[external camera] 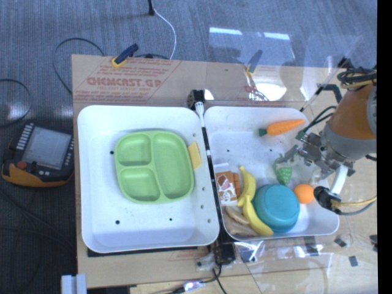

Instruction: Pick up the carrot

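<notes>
The carrot (283, 127), orange with a small green top at its left end, lies across the far part of the right bin (245, 141). My gripper (297, 149) hangs over that bin's right side, just nearer than the carrot's thick end and a little to its right. It is open with nothing between its fingers. The arm's orange band (358, 111) sits above it at the right edge of the view.
Close below the gripper lie a green leafy item (283, 175) and a small orange ball (304, 193). A blue bowl (277, 207), a banana (250, 202) and a snack packet (226, 187) crowd the bin's near half. The left bin holds a green divided plate (152, 166).
</notes>
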Motion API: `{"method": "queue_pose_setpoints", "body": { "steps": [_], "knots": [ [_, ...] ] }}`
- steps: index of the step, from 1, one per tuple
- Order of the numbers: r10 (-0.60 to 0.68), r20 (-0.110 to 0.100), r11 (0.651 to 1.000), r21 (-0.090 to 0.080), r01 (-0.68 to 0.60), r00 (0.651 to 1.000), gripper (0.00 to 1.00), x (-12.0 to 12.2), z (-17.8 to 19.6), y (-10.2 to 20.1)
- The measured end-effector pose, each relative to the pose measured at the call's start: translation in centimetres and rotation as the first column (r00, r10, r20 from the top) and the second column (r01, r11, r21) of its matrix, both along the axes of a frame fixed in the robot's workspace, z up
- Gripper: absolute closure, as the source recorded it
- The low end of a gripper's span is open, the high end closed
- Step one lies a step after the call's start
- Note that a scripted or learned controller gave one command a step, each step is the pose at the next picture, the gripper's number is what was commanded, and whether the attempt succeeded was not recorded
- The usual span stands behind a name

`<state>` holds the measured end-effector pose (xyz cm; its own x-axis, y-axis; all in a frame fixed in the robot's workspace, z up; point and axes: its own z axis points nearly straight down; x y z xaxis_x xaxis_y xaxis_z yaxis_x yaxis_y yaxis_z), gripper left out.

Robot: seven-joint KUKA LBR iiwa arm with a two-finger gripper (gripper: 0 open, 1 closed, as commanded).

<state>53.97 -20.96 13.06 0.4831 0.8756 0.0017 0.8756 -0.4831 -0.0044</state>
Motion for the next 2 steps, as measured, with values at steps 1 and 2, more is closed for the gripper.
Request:
{"method": "queue_pose_setpoints", "body": {
  "steps": [1, 2],
  "knots": [
    [0.166, 0.043, 0.986, -0.009, -0.166, 0.985, 0.00, -4.1, -1.5, 0.1],
    [0.311, 0.005, 0.950, -0.007, -0.311, 0.950, 0.00, 2.5, 3.7, -0.4]
  ]
}}
